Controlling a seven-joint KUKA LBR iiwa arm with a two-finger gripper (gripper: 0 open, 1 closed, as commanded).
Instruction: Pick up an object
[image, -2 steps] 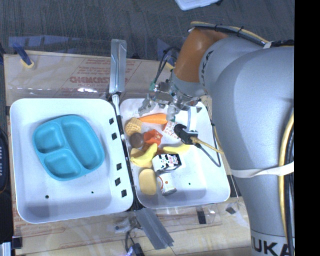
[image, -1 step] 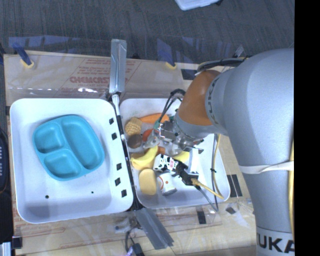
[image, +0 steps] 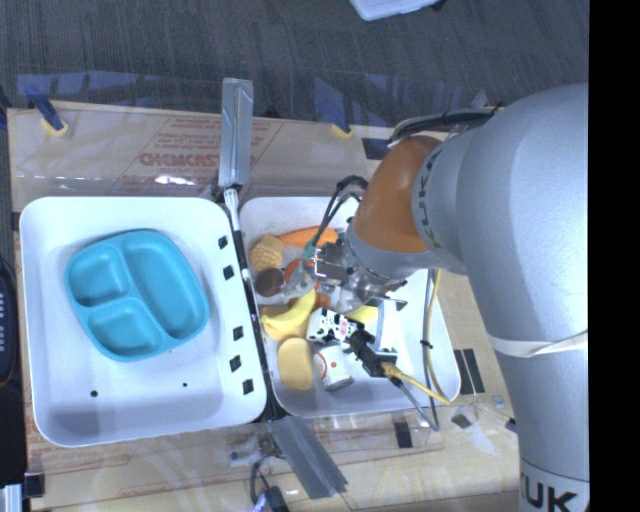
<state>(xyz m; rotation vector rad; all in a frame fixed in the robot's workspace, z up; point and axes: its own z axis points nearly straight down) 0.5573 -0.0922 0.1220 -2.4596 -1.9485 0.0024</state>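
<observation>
The right bin holds a heap of small items: a tan round piece, a dark brown ball, an orange piece, a yellow banana, a pale yellow lump and a small white can. My gripper reaches down into the middle of this heap, just right of the brown ball and above the banana. The wrist and cables hide the fingers.
The left bin holds a blue divided plate. A grey divider strip runs between the bins. The big grey arm covers the right bin's right side. A yellow cable loops over that bin's right rim.
</observation>
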